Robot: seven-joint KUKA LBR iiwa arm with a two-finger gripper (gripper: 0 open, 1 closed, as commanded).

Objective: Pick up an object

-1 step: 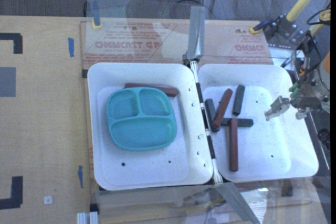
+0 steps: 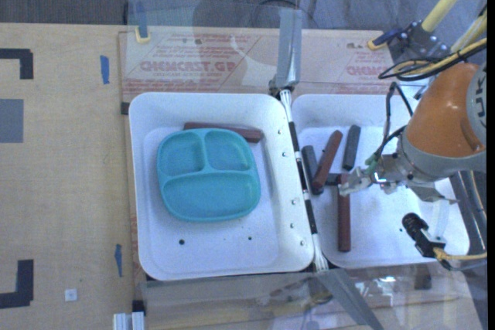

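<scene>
The right bin [image 2: 433,108] holds several sticks. A dark grey one [image 2: 309,163] lies by the bin's left wall, with a brown one [image 2: 329,157] leaning beside it and another dark grey one [image 2: 352,146] further right. A second brown stick [image 2: 343,226] lies lengthwise toward the front. My gripper [image 2: 348,183] hangs low in this bin, right over the far end of that front brown stick and close to the lower ends of the others. I cannot see any stick held in it.
In the left bin [image 2: 147,243] sits a teal divided plate [image 2: 207,174], and a brown stick [image 2: 224,130] lies behind it. A ridge [image 2: 298,182] separates the two bins. The arm's orange band [image 2: 445,120] hangs over the right bin's right half.
</scene>
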